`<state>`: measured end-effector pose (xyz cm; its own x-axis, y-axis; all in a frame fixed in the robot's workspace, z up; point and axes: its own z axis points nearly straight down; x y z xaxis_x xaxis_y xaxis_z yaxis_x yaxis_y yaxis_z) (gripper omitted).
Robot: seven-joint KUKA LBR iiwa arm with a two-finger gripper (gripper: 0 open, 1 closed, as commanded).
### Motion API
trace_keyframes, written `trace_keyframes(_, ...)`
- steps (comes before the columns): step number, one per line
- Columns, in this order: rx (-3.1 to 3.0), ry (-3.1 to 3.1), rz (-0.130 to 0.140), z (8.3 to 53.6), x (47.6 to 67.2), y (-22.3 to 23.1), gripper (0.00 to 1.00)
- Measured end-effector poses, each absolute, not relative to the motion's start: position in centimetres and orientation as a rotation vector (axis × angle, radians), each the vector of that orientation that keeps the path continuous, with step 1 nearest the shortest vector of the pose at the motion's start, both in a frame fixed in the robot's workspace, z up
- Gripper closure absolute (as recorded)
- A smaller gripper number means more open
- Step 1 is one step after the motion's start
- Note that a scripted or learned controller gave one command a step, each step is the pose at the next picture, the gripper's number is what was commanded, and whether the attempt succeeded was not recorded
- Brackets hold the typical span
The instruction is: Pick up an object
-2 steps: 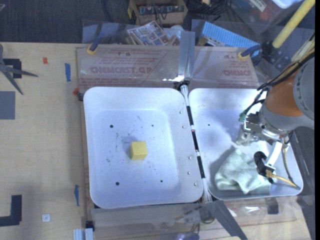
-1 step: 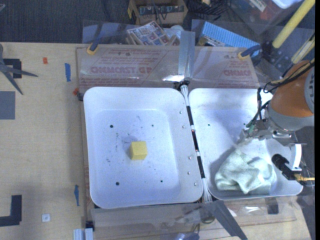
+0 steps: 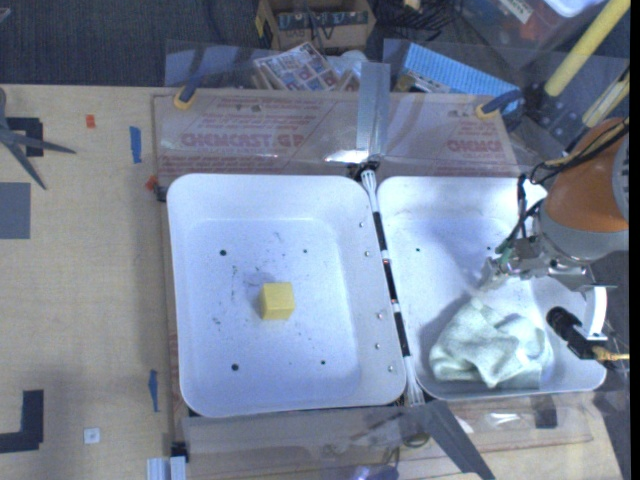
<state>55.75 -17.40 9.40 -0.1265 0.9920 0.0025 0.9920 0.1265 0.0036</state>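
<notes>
Nothing's picked up yet: arm (image 3: 585, 203) sits over the right bin (image 3: 430, 218) beside the cloth (image 3: 490, 348), cube (image 3: 277, 301) alone in the left bin (image 3: 200, 218), can't tell jaw state.

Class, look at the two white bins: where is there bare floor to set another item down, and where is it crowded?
The left bin is bare all around the yellow block at its middle. The right bin is bare in its far half, by the divider. Its near half is crowded: the pale cloth lies there, with the arm above it.
</notes>
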Motion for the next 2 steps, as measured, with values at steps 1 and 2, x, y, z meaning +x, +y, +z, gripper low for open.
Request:
trace_keyframes(1,2.118,2.325,-0.005,11.5,55.5,-15.9,1.00)
trace_keyframes(2,2.204,2.243,-0.005,9.6,57.3,-19.9,1.00)
